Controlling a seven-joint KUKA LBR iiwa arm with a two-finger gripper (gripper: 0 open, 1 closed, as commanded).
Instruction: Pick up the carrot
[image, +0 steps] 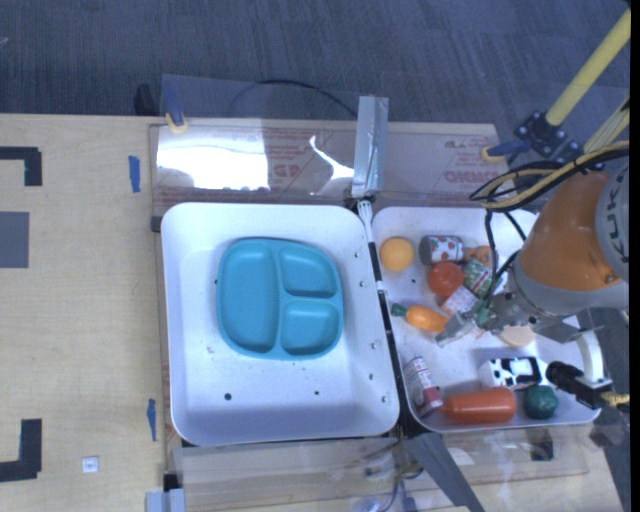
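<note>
Grey arm (580, 250) reaches in from the right, gripper (470, 322) angled down-left

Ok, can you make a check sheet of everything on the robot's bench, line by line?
Surface: two white bins side by side on the bench.
Job's things: carrot lying in the right bin, near its left wall.
Clutter: blue plate in the left bin; orange ball, sausage, toy cow in the right.
Grippers: gripper low beside the carrot.
Cables: black cables over the arm.
Surroundings: grey floor, yellow pole.
</note>
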